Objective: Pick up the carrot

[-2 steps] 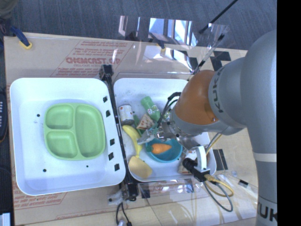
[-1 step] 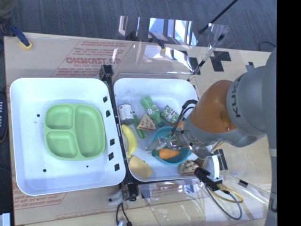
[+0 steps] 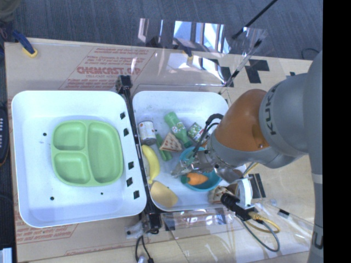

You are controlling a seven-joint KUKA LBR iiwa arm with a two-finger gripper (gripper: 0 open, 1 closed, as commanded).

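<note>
Orange carrot (image 3: 195,178) in blue bowl (image 3: 208,185), lower right bin (image 3: 181,100) | gripper (image 3: 188,169) just above it, partly hidden by wrist, closure unreadable | left bin (image 3: 22,147): green tray (image 3: 88,151)

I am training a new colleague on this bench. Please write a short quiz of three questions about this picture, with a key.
1. True or false: the carrot lies in the blue bowl.
2. Which bin holds the green divided plate? A: left bin. B: right bin.
3. Fill in: the banana lies beside the ____ wall of the right bin.

Key: 1 true. 2 A. 3 left. The gripper is just above the carrot.
</note>
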